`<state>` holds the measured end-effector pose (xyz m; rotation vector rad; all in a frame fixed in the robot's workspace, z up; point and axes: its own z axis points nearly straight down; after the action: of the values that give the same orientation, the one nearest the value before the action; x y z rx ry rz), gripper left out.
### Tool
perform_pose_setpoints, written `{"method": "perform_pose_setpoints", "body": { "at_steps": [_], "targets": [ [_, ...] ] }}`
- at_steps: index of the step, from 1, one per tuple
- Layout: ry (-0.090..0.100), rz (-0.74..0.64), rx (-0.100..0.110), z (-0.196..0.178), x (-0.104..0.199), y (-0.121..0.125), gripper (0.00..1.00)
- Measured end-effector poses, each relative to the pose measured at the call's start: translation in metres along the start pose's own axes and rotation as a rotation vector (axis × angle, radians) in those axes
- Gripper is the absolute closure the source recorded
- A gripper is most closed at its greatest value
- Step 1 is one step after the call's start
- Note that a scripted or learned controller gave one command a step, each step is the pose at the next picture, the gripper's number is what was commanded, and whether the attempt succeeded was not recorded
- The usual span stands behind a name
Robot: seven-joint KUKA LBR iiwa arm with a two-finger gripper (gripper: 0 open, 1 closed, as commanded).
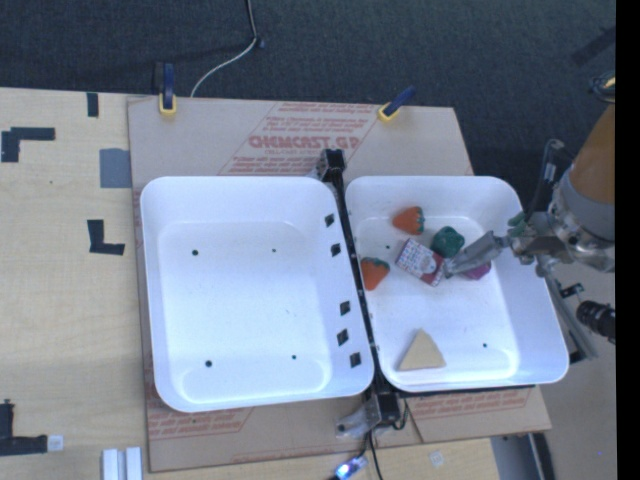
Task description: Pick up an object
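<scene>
I'm reaching in; my pincer, grip unclear, sits by the red-and-white packet; next, descend.

You are looking at a robotics lab: two white bins sit on a cardboard sheet held to the desk by spring clamps, black tape marks dot the desk, a cable trails over dark carpet.

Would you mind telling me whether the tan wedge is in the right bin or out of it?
In. The wedge lies flat on the right bin's floor near its front rim.
</scene>
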<state>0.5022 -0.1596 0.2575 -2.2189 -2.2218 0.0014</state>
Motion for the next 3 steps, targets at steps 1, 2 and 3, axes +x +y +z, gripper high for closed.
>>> {"method": "perform_pose_setpoints", "body": {
  "at_steps": [1, 2, 3],
  "targets": [
    [-0.005, -0.004, -0.02, -0.268, 0.037, 0.036, 0.0],
    [-0.001, -0.006, -0.003, -0.253, 0.086, 0.115, 0.0],
    [-0.001, -0.004, -0.002, -0.228, 0.133, 0.168, 0.0]
  ]
}}
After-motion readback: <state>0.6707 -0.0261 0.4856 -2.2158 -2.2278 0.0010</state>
